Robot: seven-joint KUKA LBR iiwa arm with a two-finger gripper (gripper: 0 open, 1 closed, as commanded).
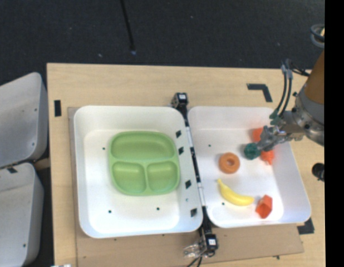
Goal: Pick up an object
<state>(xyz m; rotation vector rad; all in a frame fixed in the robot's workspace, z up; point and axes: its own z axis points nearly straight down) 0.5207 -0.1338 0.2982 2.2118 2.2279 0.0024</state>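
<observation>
The right bin (pixel 283 177) holds several small things. An orange ring (pixel 229 162) lies near its middle. A yellow banana (pixel 235 194) lies toward the front, with a red block (pixel 264 206) to its right. My gripper (pixel 265 142) reaches in from the right and hangs low over the bin's far right part. A dark teal object (pixel 250 151) sits right at its tip, touching or just under it. Orange pieces show on either side of the gripper, one behind it (pixel 256 133) and one in front (pixel 267 157). I cannot tell if anything is gripped.
The left bin (pixel 88 204) holds a green divided plate (pixel 143 161). A raised divider (pixel 190 160) with black clips runs between the bins. The arm's wrist and cables (pixel 297 113) stand over the right bin's far right corner. The bench edge lies just beyond.
</observation>
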